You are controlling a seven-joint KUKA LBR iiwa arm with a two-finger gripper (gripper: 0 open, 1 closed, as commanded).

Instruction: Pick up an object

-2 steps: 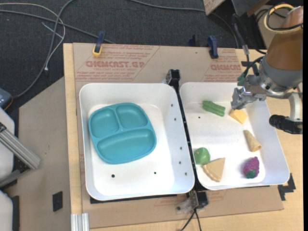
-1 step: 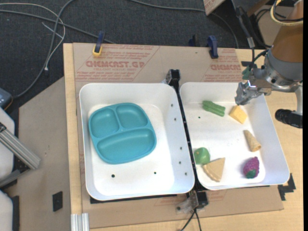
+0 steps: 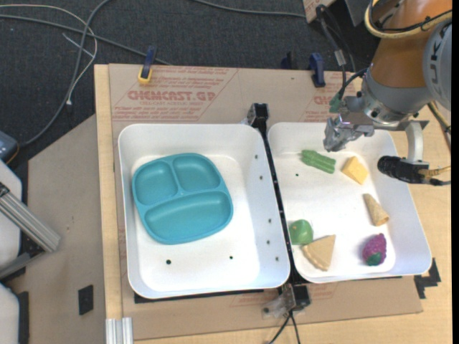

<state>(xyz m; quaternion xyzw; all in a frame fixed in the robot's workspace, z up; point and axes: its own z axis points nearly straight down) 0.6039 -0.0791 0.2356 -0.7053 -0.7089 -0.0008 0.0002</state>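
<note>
The green pickle [image 3: 318, 160] lies near the top of the right bin [image 3: 401, 264], beside a cheese wedge [image 3: 354, 170], with nothing lifted yet. The gripper [image 3: 336, 143] is poised just above its right end, jaw state unreadable. A short descent onto the pickle is judged the next need.

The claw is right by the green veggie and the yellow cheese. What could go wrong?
1. The claw hangs between the green veggie and the cheese, which lie close together. It might bump one while reaching for the other.
2. The green veggie is long and round, so it could roll or slip away when squeezed.
</note>
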